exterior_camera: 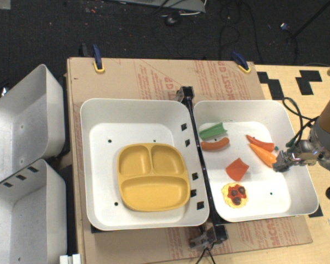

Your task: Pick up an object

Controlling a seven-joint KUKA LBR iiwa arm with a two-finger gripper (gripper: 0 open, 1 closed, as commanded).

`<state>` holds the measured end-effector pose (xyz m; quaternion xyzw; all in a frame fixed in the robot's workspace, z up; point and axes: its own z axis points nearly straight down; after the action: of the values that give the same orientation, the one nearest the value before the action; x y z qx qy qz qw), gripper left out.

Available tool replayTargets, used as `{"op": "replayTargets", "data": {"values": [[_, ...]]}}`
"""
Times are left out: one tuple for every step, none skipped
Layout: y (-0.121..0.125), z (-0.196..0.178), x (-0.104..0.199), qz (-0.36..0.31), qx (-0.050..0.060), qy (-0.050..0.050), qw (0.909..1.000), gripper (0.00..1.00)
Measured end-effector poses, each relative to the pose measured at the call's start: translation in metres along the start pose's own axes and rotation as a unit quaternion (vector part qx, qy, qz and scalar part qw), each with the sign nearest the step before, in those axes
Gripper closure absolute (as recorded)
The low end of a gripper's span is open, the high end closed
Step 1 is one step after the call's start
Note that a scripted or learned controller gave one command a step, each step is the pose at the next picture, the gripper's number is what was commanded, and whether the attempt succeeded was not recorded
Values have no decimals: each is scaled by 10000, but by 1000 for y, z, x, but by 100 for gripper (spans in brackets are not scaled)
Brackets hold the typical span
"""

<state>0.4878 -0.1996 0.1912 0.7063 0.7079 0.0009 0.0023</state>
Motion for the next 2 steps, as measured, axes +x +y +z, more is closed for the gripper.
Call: {"op": "replayTargets", "data": {"values": [[2,-51,0,-6,-6,-3,10000,100],[25,-58,52,-29,11,14,10000,100]]}}
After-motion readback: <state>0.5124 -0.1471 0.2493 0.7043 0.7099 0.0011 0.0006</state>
